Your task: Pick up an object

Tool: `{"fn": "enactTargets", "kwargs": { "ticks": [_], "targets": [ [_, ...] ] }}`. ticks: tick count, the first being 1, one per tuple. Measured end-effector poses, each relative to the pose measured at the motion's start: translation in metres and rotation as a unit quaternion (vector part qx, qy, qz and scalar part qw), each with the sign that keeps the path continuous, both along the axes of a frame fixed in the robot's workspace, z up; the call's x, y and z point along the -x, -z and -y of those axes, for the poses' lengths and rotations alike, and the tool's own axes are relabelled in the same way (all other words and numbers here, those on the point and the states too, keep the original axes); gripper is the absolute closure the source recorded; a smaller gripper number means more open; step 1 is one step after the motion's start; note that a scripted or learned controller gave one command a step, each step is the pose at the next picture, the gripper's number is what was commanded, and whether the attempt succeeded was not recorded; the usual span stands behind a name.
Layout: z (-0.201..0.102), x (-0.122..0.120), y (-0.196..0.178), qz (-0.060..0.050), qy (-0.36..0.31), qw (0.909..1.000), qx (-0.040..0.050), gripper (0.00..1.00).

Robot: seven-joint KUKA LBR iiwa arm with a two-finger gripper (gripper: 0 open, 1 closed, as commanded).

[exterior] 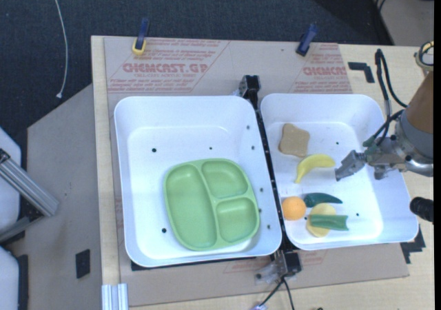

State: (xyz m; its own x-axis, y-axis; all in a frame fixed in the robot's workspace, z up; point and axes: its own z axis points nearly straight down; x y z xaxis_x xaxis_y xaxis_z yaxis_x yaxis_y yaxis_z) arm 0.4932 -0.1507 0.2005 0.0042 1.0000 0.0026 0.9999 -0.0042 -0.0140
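Observation:
The right bin (358,110) holds a tan bread slice (294,140), a yellow banana (313,164), an orange ball (293,209), a dark green pepper-like piece (322,199) and a yellow piece with a green strip (327,222). My gripper (362,169) hangs over the right side of this bin, just right of the banana. Its fingers are spread open with nothing between them. The arm comes in from the right edge.
In the left bin (138,122) lies a light green divided plate (210,202). A black clamp (249,85) sits at the top of the divider between the bins. Blue clips (306,38) hold the cardboard sheet at the back.

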Motion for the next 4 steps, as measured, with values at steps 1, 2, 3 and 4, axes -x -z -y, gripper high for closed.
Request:
{"fn": "enactTargets", "kwargs": {
  "ticks": [1,2,3,4],
  "targets": [
    [0.0,-0.003,-0.007,0.007,-0.002,1.0,0.0015,0.0],
    [-0.003,-0.005,0.057,0.003,-0.002,1.0,0.0,0.0],
    [-0.004,-0.004,0.107,0.006,-0.002,1.0,0.0008,0.0],
    [-0.003,-0.005,0.097,0.007,-0.001,1.0,0.0013,1.0]
  ]
}}
